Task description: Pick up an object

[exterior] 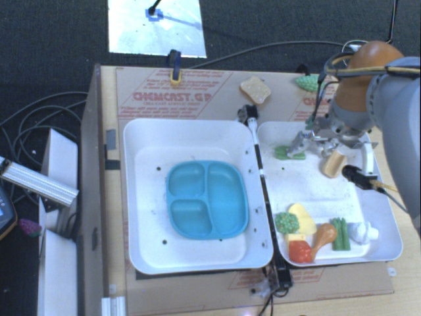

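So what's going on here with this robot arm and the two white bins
The arm's gripper is low over the far end of the right bin, right beside a small green piece and a tan block. Nothing is visibly between its fingers. More toy food sits at that bin's near end: broccoli, a drumstick, green beans. The left bin holds a blue divided tray.

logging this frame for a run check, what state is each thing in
gripper: low in the right bin, at the green piece
green piece: lying flat near the bin's back wall
blue divided tray: upright in the left bin, nothing in its compartments
broccoli, yellow piece, red piece, drumstick, green beans: bunched at the right bin's front
bread slice: on the bench behind the bins
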Robot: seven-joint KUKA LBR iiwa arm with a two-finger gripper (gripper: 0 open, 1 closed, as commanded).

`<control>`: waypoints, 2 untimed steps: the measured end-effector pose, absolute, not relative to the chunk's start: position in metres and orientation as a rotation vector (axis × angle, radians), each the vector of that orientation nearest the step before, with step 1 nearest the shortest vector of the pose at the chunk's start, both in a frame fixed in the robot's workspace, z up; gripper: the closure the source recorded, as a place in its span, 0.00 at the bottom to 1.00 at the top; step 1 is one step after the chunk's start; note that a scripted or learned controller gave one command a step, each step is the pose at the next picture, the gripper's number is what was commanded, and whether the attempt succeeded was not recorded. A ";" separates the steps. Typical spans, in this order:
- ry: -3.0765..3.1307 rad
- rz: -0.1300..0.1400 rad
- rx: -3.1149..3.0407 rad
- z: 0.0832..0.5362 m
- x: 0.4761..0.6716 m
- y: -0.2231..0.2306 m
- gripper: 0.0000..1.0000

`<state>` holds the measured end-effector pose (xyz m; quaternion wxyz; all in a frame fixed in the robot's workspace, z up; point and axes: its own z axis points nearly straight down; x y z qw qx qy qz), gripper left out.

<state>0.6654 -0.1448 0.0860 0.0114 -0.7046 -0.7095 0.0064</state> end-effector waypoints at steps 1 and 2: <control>-2.227 -0.004 -2.223 0.128 0.670 -0.166 0.00; -2.225 -0.001 -2.222 0.143 0.631 -0.173 0.00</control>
